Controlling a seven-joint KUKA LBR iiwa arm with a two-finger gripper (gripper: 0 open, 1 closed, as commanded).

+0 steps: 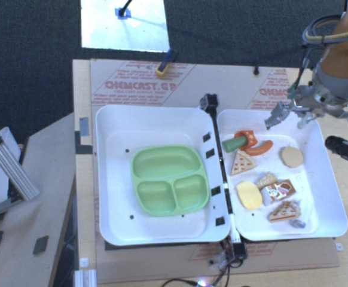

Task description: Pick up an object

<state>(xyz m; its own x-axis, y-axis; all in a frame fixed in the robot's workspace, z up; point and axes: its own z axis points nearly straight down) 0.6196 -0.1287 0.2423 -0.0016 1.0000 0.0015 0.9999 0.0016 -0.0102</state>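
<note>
My gripper point(290, 118) hangs over the far edge of the right bin point(326, 178), its fingers spread open with nothing between them. Below it in the bin lie several toy foods: a red and green pepper point(240, 140), an orange sausage point(259, 148), a round tan biscuit point(292, 156), a triangular wedge point(241, 163), a yellow piece point(249, 195), a brown and white packet point(279, 190) and a second wedge point(283, 211). The pepper and sausage are nearest, in front and to the left of the fingers.
The left bin point(117, 136) holds a green divided plate point(168, 179). A black-clipped divider point(217, 160) separates the two bins. A small tan piece point(266, 179) and a grey bit point(298, 223) also lie in the right bin.
</note>
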